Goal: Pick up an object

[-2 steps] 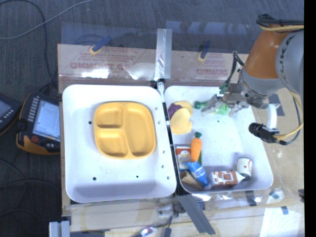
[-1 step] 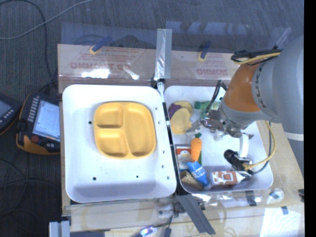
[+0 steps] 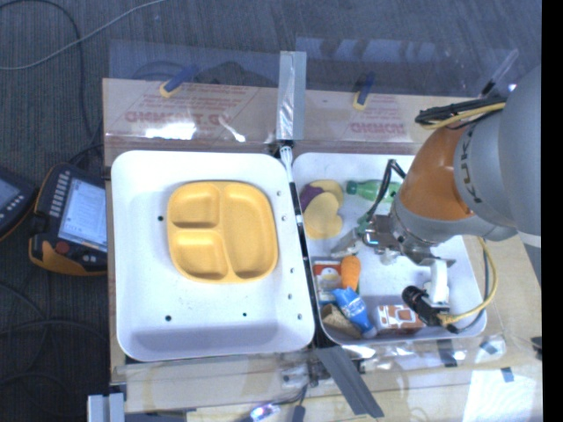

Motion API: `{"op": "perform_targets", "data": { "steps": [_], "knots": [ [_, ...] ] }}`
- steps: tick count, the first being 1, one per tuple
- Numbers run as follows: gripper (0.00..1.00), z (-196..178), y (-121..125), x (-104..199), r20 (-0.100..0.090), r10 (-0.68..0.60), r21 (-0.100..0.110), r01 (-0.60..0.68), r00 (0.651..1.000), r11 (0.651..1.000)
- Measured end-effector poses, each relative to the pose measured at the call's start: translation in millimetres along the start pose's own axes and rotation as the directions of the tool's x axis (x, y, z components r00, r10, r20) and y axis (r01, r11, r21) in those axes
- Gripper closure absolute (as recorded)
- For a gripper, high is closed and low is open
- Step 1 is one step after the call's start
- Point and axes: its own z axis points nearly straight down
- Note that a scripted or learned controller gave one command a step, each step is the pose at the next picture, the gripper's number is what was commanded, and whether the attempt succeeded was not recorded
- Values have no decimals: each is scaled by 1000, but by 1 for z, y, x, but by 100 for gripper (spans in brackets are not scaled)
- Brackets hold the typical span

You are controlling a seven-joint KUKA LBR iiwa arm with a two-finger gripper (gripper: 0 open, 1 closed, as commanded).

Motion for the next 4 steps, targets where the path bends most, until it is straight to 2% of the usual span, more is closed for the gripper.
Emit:
{"op": "perform_targets", "data": {
  "steps": [1, 2, 3, 4],
  "knots": [
    [0, -14, 9, 8, -2, 128, 22, -128, 992, 991],
    [0, 0, -14, 7, -1, 112, -2, -112, 994, 994],
    [100, -11, -12, 8, -5, 112, -5, -112, 994, 994],
    [100, -129, -4, 52, 4, 200, 19, -200, 980, 980]
  ]
}}
